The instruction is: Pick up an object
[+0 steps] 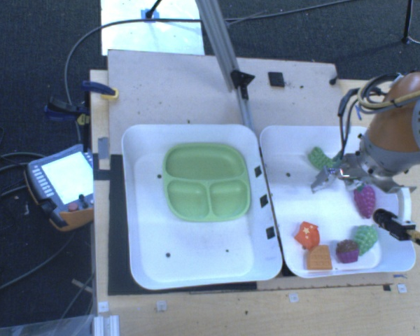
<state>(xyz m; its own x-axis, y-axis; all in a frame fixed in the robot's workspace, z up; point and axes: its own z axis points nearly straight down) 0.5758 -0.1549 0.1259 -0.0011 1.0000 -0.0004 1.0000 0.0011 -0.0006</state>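
Purple grapes [365, 200] lie near the right bin's [287, 145] right edge; the gripper [325, 179] hovers beside them. Its claw looks released, grasping nothing; the pick remains undone.

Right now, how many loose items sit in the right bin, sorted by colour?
Green: 2, a leafy piece by the end effector and a bumpy piece
Purple: 2, a grape bunch and a small dark piece
Orange: 2, a block and a starred piece
Total: 6
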